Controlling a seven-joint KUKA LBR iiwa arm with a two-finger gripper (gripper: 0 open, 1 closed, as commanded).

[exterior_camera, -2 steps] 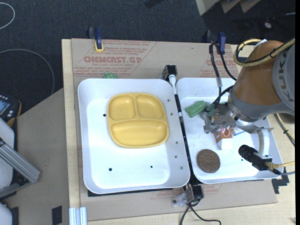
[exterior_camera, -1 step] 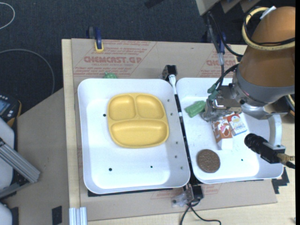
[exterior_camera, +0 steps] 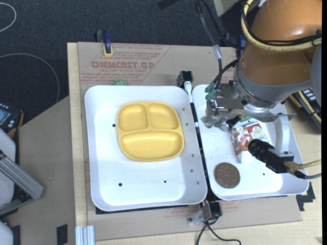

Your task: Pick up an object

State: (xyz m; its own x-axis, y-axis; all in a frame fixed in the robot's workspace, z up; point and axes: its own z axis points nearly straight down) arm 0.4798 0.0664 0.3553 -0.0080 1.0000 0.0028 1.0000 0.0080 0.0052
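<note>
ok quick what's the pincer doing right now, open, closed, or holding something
Pincer: low over the right bin, beside the snack packet; open or closed cannot be told, and nothing visibly held.

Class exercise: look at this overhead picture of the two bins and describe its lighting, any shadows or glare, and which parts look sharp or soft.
Camera view: even, bright light. The left bin is nearly washed out white. A soft sheen lies on the yellow divided plate. The orange band carries a pale highlight and looks slightly soft, being nearest the lens. A faint shadow falls under the arm on the right bin. The brown disc is fairly sharp.
</note>
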